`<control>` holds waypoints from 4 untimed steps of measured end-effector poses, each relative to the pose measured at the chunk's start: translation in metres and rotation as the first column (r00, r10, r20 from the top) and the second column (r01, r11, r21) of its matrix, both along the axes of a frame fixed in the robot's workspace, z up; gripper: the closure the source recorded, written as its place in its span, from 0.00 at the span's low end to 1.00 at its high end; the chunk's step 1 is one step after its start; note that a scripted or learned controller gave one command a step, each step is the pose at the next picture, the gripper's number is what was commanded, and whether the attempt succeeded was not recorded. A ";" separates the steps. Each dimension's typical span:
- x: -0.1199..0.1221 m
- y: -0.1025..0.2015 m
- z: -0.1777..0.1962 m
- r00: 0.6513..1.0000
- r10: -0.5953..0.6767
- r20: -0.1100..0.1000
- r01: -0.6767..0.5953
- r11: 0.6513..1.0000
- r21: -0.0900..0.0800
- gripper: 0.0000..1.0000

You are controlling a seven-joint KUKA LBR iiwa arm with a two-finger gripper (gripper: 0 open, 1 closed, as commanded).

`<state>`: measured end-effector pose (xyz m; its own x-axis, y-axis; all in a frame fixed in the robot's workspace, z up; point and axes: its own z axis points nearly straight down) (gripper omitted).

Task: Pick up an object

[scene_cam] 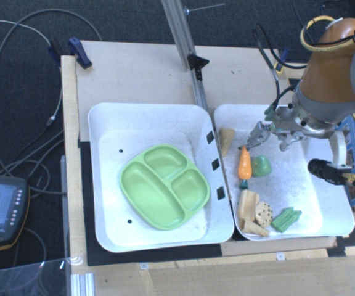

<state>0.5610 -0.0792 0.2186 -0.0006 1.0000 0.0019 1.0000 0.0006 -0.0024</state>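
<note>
- Over the right-hand shallow white bin (325,227) I see my two-finger gripper (270,134) hanging with fingers spread, nothing between them.
- Just below it lie an orange toy carrot (244,163) and a small green rounded toy (262,166), side by side.
- Near the bin's front edge sit 2 tan blocks (254,211) and a green leafy toy (286,219).
- Left bin (103,128): 1 light-green plastic divided plate (164,186).

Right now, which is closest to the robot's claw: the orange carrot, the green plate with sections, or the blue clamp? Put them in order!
From the gripper in the camera view:
1. Orange toy carrot, just below-left of it, in the right bin.
2. Green divided plate, in the left bin.
3. Blue clamp, at the bench's far left corner.
</note>
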 end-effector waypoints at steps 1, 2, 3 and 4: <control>0.000 0.000 0.000 1.000 0.000 0.001 0.000 1.000 0.000 0.00; 0.005 -0.008 -0.051 1.000 -0.001 -0.005 0.001 1.000 0.000 0.00; 0.012 -0.012 -0.098 1.000 0.000 -0.004 0.000 1.000 -0.001 0.00; 0.011 -0.011 -0.128 1.000 0.000 -0.003 0.000 1.000 0.000 0.00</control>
<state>0.5720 -0.0904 0.0908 -0.0005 1.0000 0.0016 1.0000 0.0005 -0.0055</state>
